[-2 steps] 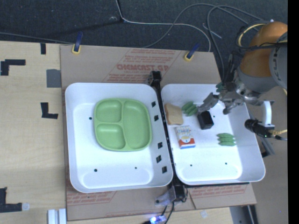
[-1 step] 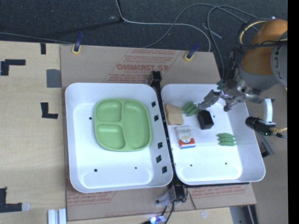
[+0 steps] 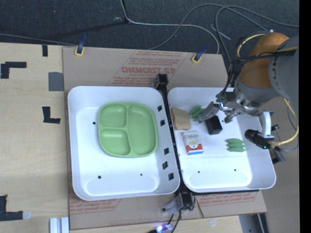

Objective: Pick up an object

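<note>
Toward three o'clock, within the right bin (image 3: 262, 181), my end effector (image 3: 214, 116) hangs low over the upper middle, a dark finger (image 3: 213, 125) pointing down; whether it is spread or closed on anything I cannot tell. At its nine o'clock lie a green piece (image 3: 196, 112) and a tan bread-like block (image 3: 181, 119); a small red-and-white carton (image 3: 193, 142) sits at seven, green pods (image 3: 235, 145) at four. I'd descend squarely onto one isolated item, clear of the wall. Left bin (image 3: 82, 178) carries a green divided plate (image 3: 128, 129), on cardboard (image 3: 146, 67) over the table (image 3: 29, 144).

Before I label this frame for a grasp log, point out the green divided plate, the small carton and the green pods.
green divided plate (image 3: 128, 129), camera view, on the ridge where its compartments meet.
small carton (image 3: 193, 142), camera view, middle of its printed top face.
green pods (image 3: 235, 145), camera view, middle of the cluster.
</note>
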Robot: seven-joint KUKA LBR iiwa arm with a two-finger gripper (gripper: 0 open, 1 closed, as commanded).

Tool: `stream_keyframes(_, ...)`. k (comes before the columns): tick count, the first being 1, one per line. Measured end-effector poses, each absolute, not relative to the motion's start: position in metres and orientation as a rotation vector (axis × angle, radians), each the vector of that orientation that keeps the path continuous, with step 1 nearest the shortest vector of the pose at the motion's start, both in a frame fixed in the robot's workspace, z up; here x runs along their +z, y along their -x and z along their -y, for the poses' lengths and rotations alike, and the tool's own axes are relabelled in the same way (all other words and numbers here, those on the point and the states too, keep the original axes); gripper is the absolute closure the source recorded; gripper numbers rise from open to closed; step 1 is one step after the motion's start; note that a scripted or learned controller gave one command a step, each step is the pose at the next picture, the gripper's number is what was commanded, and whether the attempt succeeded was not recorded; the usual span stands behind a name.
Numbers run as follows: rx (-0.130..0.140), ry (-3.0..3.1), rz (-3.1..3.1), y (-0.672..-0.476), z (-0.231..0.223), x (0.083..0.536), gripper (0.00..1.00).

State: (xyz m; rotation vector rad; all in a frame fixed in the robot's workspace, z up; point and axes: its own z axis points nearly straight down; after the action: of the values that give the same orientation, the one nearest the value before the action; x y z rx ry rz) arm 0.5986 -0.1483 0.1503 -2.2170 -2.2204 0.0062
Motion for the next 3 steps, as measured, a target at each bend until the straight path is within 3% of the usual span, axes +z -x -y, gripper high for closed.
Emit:
stream_keyframes(1, 0.008, 2.216, 2.220, -0.605, 0.149, 0.090, 0.00)
stream_keyframes(2, 0.002, 2.221, 2.225, -0.606, 0.149, 0.086, 0.00)
stream_keyframes(3, 0.001, 2.223, 2.228, -0.606, 0.150, 0.097, 1.00)
